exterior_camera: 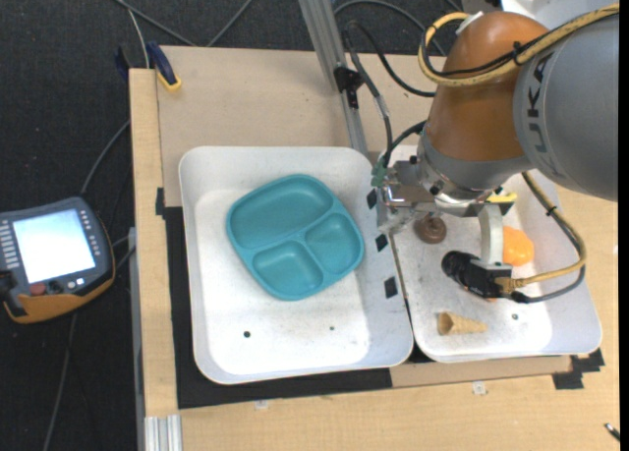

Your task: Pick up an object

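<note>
The hand [430, 211] is down over the back of the right bin [550, 313], mostly hidden by the wrist, so I honestly can't tell if it's open or closed. A small brown round piece [429, 234] sits right under it, with an orange piece [518, 246] just beside and a tan cone [460, 323] nearer the front. The left bin [295, 346] has a teal divided plate [294, 236].

Far half of right bin [546, 313] hidden under arm [575, 95], orange thing [520, 247] partly covered, arm cut off at right edge.
</note>
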